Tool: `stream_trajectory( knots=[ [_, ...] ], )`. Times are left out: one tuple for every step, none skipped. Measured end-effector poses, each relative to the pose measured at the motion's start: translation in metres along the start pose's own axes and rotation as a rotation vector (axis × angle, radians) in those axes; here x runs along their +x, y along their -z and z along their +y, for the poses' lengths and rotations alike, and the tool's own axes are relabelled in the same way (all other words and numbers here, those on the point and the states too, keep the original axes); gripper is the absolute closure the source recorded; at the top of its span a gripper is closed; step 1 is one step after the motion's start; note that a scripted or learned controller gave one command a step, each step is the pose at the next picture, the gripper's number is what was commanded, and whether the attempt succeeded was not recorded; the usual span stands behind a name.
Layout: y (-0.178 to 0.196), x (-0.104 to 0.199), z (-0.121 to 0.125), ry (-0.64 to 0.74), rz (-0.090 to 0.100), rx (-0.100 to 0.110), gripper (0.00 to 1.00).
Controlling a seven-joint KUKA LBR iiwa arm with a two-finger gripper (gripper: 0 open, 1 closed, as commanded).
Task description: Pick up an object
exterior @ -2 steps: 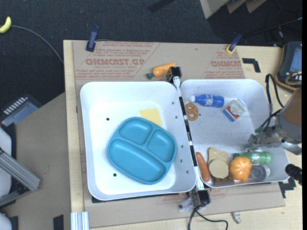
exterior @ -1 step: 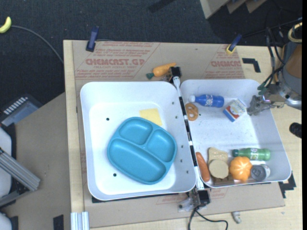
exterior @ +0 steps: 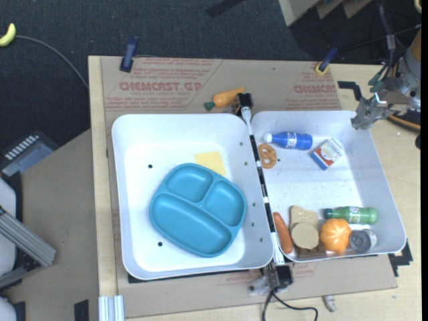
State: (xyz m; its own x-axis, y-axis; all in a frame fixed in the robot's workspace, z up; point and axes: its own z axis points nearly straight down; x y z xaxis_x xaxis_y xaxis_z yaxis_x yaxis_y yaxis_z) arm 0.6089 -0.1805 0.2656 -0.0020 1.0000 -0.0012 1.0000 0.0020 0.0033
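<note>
My gripper point(exterior: 366, 117) hangs over the far right corner of the right bin point(exterior: 374, 172), at its rim, with nothing seen in it. In that bin, a blue bottle point(exterior: 291, 140) lies at the far left beside a pretzel point(exterior: 267, 155). A red and white carton point(exterior: 326, 154) lies closest to the gripper, below and left of it. Along the near edge are a carrot point(exterior: 281, 233), bread pieces point(exterior: 305, 227), an orange point(exterior: 335, 235), a green bottle point(exterior: 351, 214) and a small can point(exterior: 361, 241).
The left bin point(exterior: 127, 179) holds a blue divided plate point(exterior: 197, 208) and a yellow cheese slice point(exterior: 210, 160). An orange toy point(exterior: 224, 99) lies on the board beyond the bins. Blue clamps point(exterior: 128, 53) point(exterior: 326, 61) grip the board's far edge.
</note>
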Motion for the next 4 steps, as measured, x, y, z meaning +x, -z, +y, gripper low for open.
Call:
stream_trajectory(
  knots=[
    [-0.028,0.083,-0.033,0.0,0.002,0.005,1.0],
    [-0.028,0.083,-0.033,-0.001,0.001,0.004,0.0],
    [-0.071,0.034,-0.047,-0.003,0.0,0.005,0.0],
    [-0.147,0.009,-0.129,-0.002,-0.001,-0.002,0.0]
  ],
)
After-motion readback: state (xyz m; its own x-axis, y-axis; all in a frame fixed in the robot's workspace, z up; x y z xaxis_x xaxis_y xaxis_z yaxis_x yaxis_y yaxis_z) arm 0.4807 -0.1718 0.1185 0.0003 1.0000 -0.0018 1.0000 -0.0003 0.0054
